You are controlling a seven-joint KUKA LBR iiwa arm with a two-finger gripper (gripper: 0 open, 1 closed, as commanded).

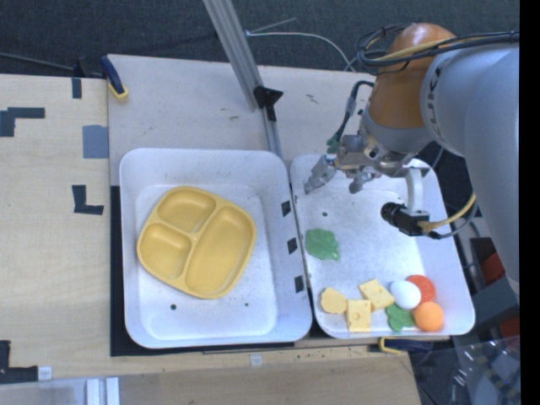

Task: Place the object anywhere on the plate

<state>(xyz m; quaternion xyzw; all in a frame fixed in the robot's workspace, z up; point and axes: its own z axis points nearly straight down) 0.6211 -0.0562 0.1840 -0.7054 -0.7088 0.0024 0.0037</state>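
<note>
Your gripper (336, 175) hangs with fingers spread, grasping nothing; the green leafy toy (321, 244) lies just below it, the yellow three-section plastic plate (196, 240) well left.

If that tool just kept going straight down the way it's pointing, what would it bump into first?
Probably just the bare floor of the right bin. The tool points down near the bin's far left corner, and the green leafy piece lies nearer the camera, seemingly off that line, though depth is hard to judge.

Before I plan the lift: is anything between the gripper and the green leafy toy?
Nothing visible. The gripper hovers above bare white bin floor; the green leafy toy lies apart from the other toy food.
</note>
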